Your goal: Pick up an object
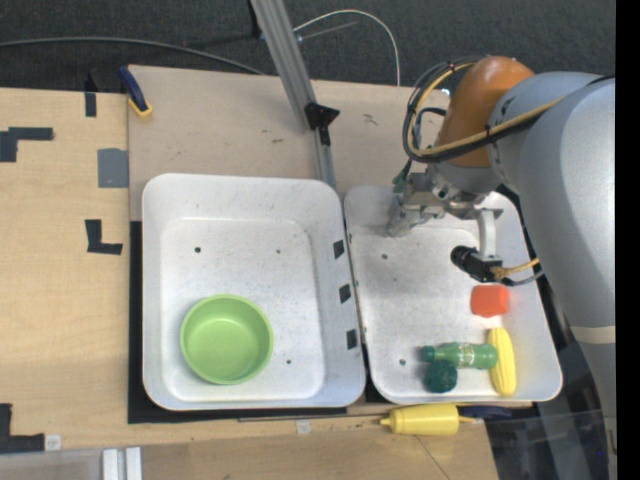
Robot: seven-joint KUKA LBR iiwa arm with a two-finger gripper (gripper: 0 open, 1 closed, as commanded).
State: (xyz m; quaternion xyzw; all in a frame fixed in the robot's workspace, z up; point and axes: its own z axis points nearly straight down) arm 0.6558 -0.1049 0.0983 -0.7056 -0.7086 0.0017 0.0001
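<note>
- We see the grey arm [570,188] coming in from the right, its orange band [480,98] sitting above the right bin's far edge.
- The table [230,128] carries two shallow white bins side by side; we take the right bin [400,298] as our landmark. The left bin [250,228] touches it along its left side.
- A green bowl [227,339] sits upright in the left bin's near corner, well apart from the right bin.
- A grey slanted pole [285,53] rises beyond the right bin's far left corner.
- The pincer [405,213] is over the right bin's far left corner, low above the floor. We cannot tell how far it is open, and we see nothing in it.
- In the right bin's near right corner lie the things to pick: a green bottle [455,356] on its side with a dark green cap end, and a yellow banana-like piece [502,360] touching the bottle's right end.
- An orange block [489,301] lies just beyond the yellow piece, by the right bin's right wall.
- All three lie well apart from the pincer, diagonally across the right bin, with bare floor between.
- A yellow bottle [425,420] lies on the table just outside the right bin's near wall.
</note>
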